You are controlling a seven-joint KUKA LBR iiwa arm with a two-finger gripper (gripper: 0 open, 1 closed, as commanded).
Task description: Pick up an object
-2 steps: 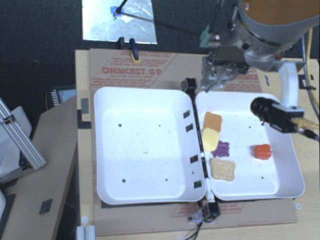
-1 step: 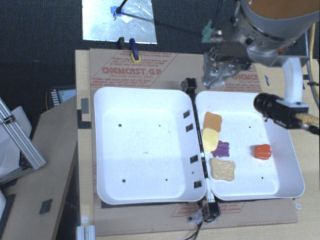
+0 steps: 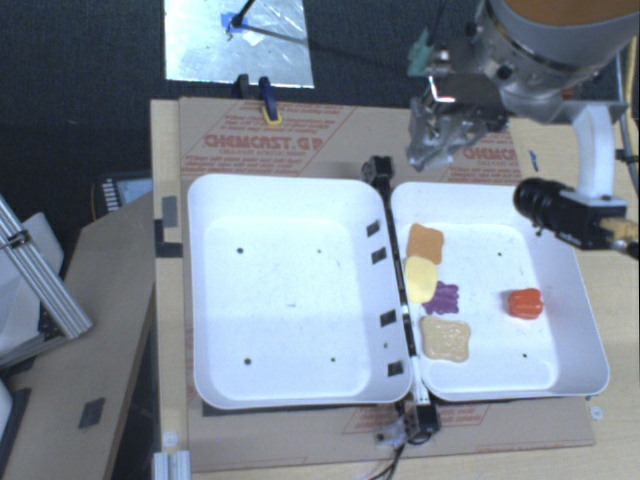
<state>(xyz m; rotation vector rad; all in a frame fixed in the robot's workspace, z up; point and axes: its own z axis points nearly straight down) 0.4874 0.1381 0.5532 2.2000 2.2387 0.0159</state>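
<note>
The right bin (image 3: 570,368) holds several small objects along its left side: an orange block (image 3: 426,241), a yellow piece (image 3: 421,276), a purple piece (image 3: 445,296) and a beige slab (image 3: 446,339). A red-orange object (image 3: 525,304) lies apart toward the bin's right. My gripper (image 3: 438,151) hangs well above the bench, over the back edge of the right bin, with nothing seen between its fingers.
The left bin (image 3: 200,268) sits beside the right one, joined by a black hinge strip (image 3: 395,278). A black cylindrical device (image 3: 560,208) overhangs the right bin's far right corner. A metal plate (image 3: 240,28) lies beyond the bench.
</note>
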